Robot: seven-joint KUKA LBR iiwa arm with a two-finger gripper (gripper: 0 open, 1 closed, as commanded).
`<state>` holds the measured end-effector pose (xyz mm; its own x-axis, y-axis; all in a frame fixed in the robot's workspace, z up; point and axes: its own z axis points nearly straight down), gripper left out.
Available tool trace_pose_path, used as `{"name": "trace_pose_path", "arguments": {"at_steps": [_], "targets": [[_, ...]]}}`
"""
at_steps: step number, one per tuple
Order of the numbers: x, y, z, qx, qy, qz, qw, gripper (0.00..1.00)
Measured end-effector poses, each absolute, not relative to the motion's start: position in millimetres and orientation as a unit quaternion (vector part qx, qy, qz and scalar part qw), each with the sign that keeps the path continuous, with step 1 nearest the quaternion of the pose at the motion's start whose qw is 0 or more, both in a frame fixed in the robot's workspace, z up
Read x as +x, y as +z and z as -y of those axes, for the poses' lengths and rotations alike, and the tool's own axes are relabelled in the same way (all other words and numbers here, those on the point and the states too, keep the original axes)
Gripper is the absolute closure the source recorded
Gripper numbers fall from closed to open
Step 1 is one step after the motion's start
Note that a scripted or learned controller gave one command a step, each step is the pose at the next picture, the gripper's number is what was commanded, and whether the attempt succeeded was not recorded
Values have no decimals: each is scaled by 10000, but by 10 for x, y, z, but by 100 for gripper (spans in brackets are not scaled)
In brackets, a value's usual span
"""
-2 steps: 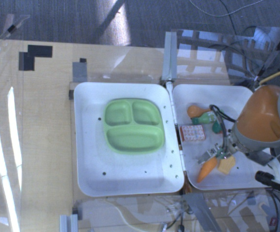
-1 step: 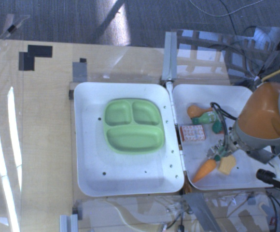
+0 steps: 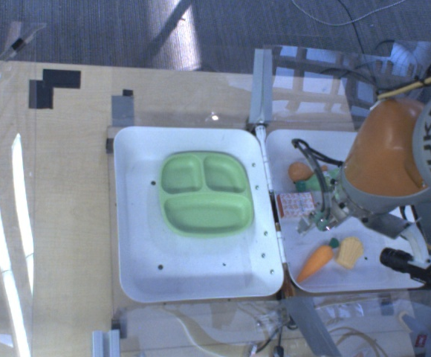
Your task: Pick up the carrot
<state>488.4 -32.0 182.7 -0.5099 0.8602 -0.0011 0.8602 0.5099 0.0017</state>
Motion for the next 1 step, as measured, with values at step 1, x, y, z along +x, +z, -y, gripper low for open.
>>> {"name": "trace_pose_path", "arguments": {"at_steps": [1], "targets": [[4877,1820,207,6690,-4,-7433,0,100]]}}
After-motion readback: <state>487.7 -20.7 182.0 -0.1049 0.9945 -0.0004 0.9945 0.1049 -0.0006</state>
